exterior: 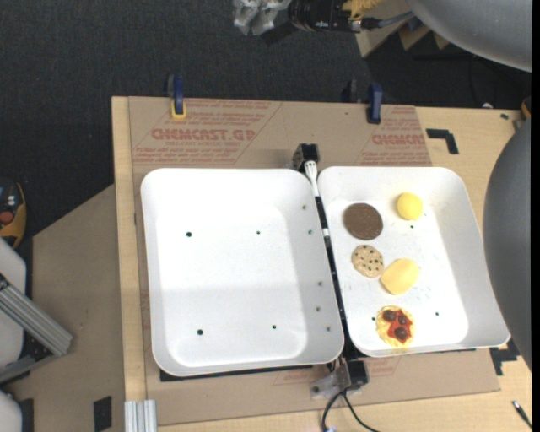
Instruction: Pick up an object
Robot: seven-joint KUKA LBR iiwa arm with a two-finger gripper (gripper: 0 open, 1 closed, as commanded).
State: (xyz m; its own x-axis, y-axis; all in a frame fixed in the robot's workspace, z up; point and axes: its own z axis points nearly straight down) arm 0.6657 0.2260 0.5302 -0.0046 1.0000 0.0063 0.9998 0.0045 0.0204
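Right bin (451, 190), right of centre: five toy foods clustered toward its left wall, well apart from the left bin (169, 253). Dark round cookie (364, 221), chip cookie (368, 261), yellow ball (409, 206), jam tart (395, 326): no long axis. Yellow lemon-like piece (400, 275): slightly elongated, tilted toward upper right. Separated enough for single grasps. Hand (261, 15), top edge of frame: open or closed not discernible.

You see two shallow white bins side by side, the left bin (169, 253) and the right bin (451, 253), resting on a brown board (278, 126) printed with red lettering, with blue clamps (176, 89) at its far edge.
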